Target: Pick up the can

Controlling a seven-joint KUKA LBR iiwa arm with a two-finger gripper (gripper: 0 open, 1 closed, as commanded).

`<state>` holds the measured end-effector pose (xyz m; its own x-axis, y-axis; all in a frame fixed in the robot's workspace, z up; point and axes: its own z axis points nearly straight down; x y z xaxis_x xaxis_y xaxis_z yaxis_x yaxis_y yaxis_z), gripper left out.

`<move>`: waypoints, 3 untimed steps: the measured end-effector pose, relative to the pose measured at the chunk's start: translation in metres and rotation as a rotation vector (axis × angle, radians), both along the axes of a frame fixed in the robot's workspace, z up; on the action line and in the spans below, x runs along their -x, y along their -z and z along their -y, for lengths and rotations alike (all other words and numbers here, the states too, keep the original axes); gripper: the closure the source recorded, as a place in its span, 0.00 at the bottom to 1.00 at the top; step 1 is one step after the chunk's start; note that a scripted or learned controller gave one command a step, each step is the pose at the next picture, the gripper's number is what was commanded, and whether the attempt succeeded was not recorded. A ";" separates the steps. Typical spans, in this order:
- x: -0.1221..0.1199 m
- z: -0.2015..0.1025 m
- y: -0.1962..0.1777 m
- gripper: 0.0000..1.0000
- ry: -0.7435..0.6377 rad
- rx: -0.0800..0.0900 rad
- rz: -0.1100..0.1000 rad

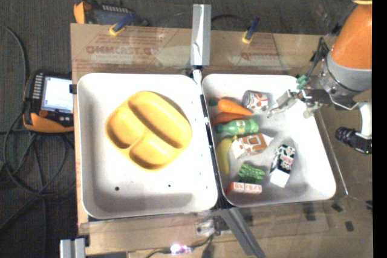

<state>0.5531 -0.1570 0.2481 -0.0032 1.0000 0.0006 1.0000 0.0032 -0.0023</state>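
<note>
The can point(256, 99), silver with red and white print, lies on its side near the far edge of the right bin point(323, 160). It rests just right of a carrot point(232, 107). My gripper point(294, 104) hangs over the bin's far right part, just right of the can, and one fingertip point(277, 106) comes close to the can's right end. The fingers stand open with nothing between them. The grey arm with its orange band point(355, 39) reaches in from the right.
The right bin also holds a green bottle point(239, 127), a banana point(224, 154), a small carton point(253, 145), a black-and-white box point(283, 160), a green item point(251, 173) and a red-and-white packet point(245, 188). A yellow divided dish point(148, 129) fills the left bin point(97, 190).
</note>
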 end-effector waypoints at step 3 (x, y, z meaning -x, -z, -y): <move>-0.104 0.007 0.138 1.00 0.124 0.006 0.012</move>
